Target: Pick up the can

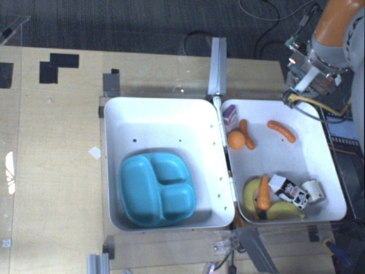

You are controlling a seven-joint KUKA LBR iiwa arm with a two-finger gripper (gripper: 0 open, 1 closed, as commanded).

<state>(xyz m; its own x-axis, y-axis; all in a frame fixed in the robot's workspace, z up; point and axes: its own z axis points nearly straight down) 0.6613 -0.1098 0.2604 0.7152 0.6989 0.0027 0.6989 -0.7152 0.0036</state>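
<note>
Pincer [293, 93] above far right rim of right bin [302, 158], well apart from can; opening cannot be told. Can [229, 116], judged the small purple one, upright in bin's far left corner, near orange [235, 140]. Probably light, stiff, smooth; best taken across the sides at mid-height.

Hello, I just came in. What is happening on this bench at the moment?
A grey robot arm with an orange band reaches in from the right. Its tool hangs over the far right corner of the right white bin, and nothing shows between its fingers. In that bin lie a small purple-and-white can at the far left corner, an orange ball, a sausage, a carrot and bananas. The left white bin holds a blue compartment tray. The can is not yet picked up.
</note>
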